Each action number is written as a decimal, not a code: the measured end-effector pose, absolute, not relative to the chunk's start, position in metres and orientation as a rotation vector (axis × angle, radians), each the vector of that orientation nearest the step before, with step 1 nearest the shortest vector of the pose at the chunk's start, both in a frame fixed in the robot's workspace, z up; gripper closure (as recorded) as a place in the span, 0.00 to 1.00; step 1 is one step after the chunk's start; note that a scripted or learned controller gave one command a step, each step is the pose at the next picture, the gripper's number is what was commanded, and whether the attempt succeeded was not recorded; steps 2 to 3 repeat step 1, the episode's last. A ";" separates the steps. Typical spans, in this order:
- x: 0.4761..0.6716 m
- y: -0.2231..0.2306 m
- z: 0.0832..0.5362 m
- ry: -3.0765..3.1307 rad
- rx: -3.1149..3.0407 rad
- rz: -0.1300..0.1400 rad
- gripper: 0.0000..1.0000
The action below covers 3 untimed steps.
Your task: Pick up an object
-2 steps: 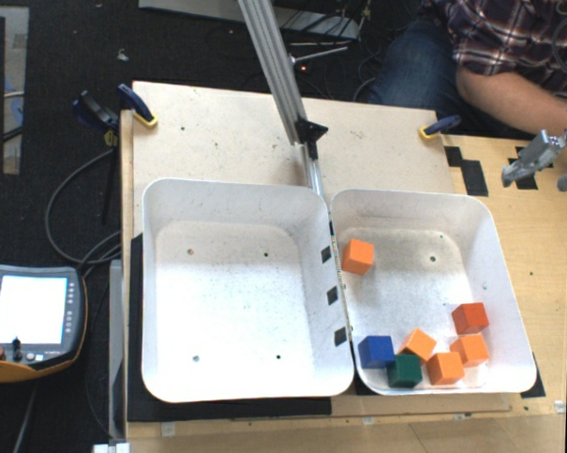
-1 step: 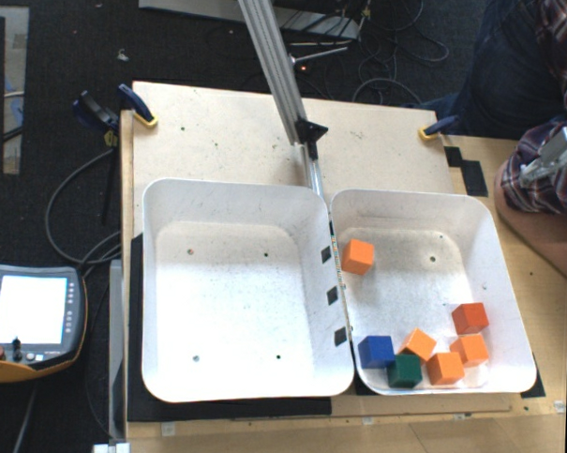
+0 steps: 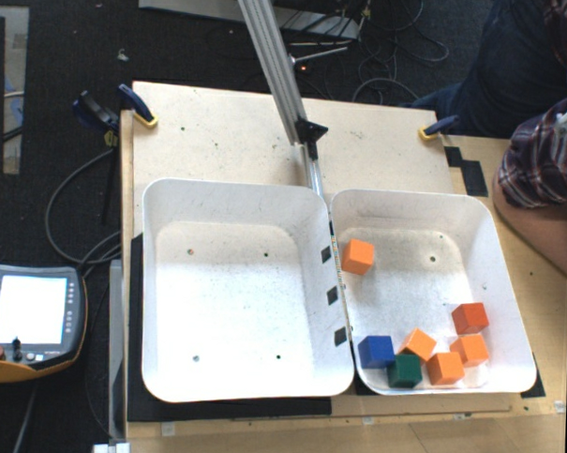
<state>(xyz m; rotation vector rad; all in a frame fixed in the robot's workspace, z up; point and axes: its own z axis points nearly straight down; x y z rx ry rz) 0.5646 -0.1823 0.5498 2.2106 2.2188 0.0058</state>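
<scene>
Camera view: speckled bench (image 3: 222, 124), perhaps plywood.

Pendant (image 3: 28, 324) left, clamps (image 3: 139, 108) on bench (image 3: 222, 134).

We note one orange cube (image 3: 358, 256) alone, upper left of the right bin (image 3: 471, 220). Near the front wall: blue cube (image 3: 377, 351), green cube (image 3: 406, 371), four more orange-red cubes (image 3: 445, 368) clustered.

right bin (image 3: 472, 215): one block (image 3: 358, 256) near divider | block cluster (image 3: 426, 354) at front | left bin (image 3: 172, 202) alongside
</scene>
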 end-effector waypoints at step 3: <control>0.559 -0.204 0.397 2.223 2.228 -0.008 0.00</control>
